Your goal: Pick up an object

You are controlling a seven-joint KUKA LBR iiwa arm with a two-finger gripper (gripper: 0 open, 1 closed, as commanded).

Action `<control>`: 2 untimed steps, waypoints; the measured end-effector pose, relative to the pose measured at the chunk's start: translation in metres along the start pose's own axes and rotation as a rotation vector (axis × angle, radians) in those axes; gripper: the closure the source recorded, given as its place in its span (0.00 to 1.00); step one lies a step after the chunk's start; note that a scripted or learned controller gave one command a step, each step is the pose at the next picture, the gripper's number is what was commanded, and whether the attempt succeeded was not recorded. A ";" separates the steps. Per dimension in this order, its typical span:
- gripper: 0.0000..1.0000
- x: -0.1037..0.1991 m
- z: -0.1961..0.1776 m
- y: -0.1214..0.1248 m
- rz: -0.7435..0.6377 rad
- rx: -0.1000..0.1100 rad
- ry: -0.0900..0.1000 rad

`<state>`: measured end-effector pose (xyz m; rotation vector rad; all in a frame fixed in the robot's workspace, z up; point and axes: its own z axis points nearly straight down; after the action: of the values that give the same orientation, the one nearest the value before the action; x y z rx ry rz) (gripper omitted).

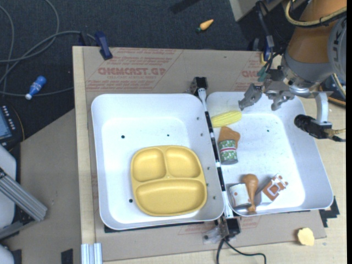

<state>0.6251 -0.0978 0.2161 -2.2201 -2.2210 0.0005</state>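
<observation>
My gripper (265, 99) hangs over the far edge of the right bin (300, 147), fingers spread apart with nothing between them. A yellow corn cob (226, 117) lies just left of and below it, near the divider. Under the corn sits an orange wedge (230, 134) and a green-labelled can (228, 151). At the bin's near end lie a chicken drumstick (250, 187), a small white cup (238, 194) and a brown-and-white toy (274, 187).
The left bin (110, 120) holds a yellow divided plate (167, 179). Off the bench lie a blue bottle (35, 86) and a small orange item (205, 24). A yellow piece (305, 236) rests on the cardboard at front right.
</observation>
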 end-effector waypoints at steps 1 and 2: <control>0.00 0.026 0.034 -0.035 -0.001 0.006 0.002; 0.00 -0.001 0.136 -0.032 0.004 0.003 0.001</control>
<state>0.5929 -0.0984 0.0798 -2.2227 -2.2143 0.0035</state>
